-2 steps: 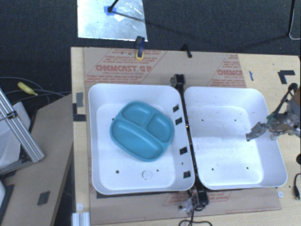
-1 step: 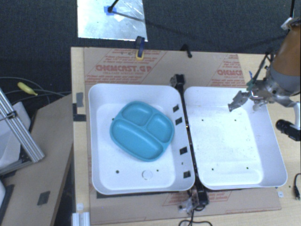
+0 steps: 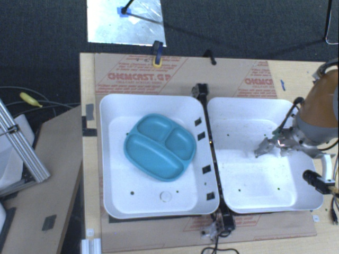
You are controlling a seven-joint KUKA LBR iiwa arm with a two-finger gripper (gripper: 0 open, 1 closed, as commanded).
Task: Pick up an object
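While my hand [image 3: 263, 150] hangs over right bin [image 3: 249, 194], finger state untellable, tray [image 3: 159, 147] lies in left bin [image 3: 119, 194], well apart. Risk: closing here grabs nothing; flat tray may slip.

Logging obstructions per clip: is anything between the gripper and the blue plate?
Yes. The gripper is over the right bin, while the plate lies in the left bin. The bins' adjoining walls and the black-clipped divider lie between them; the arm must pass over it.

A divided plate [image 3: 160, 146] lies in the left bin [image 3: 114, 194].
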